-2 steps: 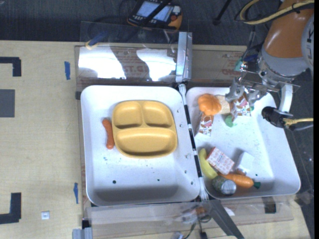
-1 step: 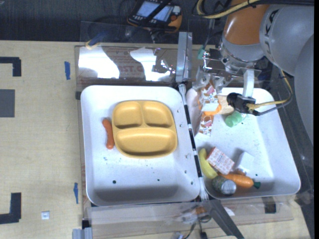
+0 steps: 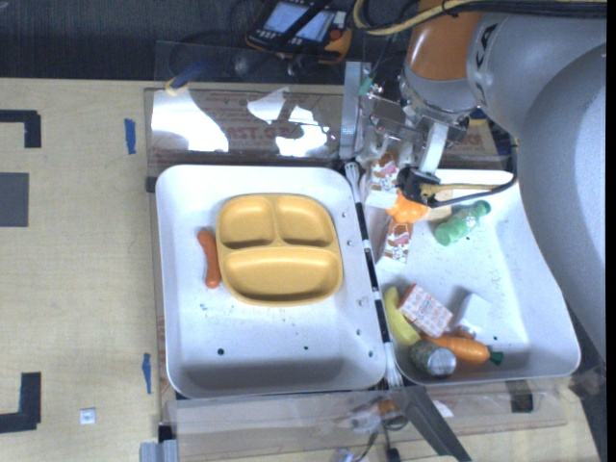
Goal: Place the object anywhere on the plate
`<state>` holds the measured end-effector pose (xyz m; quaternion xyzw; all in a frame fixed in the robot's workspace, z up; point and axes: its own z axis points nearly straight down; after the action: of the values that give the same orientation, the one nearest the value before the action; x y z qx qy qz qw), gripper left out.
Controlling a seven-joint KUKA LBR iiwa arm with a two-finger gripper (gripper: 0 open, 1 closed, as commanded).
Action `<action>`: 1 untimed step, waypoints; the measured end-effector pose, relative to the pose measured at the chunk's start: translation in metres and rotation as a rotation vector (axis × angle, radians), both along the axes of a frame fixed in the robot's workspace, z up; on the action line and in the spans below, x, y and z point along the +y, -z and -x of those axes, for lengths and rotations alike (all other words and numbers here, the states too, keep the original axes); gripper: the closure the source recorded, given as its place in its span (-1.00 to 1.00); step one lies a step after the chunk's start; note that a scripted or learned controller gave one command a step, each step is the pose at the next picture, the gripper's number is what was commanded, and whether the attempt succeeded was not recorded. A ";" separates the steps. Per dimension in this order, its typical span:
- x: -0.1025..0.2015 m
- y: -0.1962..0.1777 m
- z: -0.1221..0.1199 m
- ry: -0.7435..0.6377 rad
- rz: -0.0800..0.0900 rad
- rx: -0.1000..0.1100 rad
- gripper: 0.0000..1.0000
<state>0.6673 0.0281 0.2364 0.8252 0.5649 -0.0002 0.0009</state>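
Gripper (image 3: 409, 186) sits low in my right bin (image 3: 520, 287), over an orange piece (image 3: 408, 210); its grip I can't tell.

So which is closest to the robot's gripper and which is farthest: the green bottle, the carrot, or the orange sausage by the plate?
From the gripper at the top of the right bin:
1. Green bottle, just beside it in the right bin.
2. Carrot, at the near end of the right bin.
3. Orange sausage, in the left bin, left of the yellow plate.
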 end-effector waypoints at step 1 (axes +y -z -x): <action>0.075 0.056 0.005 -0.128 -0.002 0.008 1.00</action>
<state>0.6622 0.1027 0.1808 0.7874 0.6165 -0.0028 -0.0021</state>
